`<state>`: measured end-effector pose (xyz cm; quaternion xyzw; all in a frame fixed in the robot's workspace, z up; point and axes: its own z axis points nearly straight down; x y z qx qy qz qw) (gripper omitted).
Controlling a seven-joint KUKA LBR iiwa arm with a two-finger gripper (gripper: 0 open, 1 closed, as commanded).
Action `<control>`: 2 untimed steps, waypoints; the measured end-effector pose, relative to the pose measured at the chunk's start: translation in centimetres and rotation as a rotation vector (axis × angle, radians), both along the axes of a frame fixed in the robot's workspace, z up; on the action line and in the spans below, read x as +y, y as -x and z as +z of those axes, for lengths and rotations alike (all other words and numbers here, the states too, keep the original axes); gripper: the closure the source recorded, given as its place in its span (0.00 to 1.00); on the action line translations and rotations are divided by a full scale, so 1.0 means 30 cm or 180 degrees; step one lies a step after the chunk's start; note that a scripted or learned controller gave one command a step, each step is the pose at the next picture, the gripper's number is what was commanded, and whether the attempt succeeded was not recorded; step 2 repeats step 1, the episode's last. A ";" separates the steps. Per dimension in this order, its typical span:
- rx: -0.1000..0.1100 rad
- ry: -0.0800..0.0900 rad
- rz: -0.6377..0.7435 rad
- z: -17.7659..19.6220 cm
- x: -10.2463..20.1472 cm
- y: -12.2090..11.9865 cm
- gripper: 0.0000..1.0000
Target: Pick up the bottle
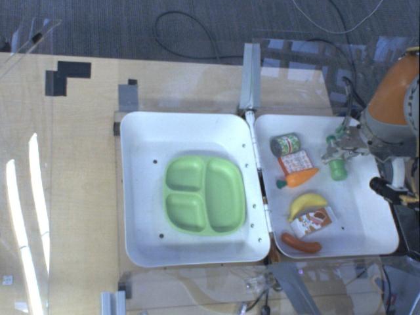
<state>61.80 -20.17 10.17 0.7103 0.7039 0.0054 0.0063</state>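
A small green bottle (338, 170) is in the right bin (367, 241), near its far right side. My gripper (340, 148) hangs directly over the bottle's upper end and hides part of it. A bit of green also shows at the gripper's far side. Whether the bottle is touched or gripped is hidden by the metal of the hand.
The right bin also holds a can (285, 144), a red-and-white carton (296, 161), a carrot (298, 177), a banana (307, 204), a brown carton (311, 222) and a sausage (302, 244). A green divided plate (204, 194) lies in the left bin (141, 176).
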 end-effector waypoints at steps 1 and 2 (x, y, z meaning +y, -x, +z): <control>0.0027 0.0003 0.0060 0.245 0.087 0.029 1.00; 0.0027 0.0003 0.0060 0.245 0.087 0.029 1.00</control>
